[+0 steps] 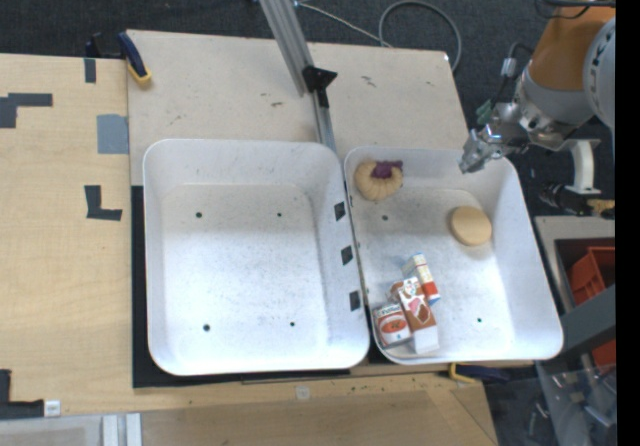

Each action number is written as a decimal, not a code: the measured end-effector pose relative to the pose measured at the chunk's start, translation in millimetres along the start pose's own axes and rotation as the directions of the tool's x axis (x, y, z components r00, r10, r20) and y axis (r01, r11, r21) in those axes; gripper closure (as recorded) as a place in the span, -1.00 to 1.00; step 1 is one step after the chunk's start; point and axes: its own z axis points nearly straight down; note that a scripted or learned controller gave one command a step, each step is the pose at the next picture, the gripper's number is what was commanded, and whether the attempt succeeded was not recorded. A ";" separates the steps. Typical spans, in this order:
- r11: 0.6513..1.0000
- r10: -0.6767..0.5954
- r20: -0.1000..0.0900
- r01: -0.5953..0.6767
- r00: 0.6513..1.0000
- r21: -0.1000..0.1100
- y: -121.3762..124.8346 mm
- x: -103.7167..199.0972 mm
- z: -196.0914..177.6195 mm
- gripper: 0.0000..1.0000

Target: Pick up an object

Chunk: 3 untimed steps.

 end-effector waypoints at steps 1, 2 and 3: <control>1.000 -0.001 0.001 0.001 1.000 -0.002 9.5 -1.4 -60.6 1.00; 1.000 -0.005 -0.003 0.005 1.000 0.005 -0.8 61.4 -60.3 1.00; 1.000 -0.005 -0.003 0.005 1.000 0.008 -7.9 116.3 -43.7 1.00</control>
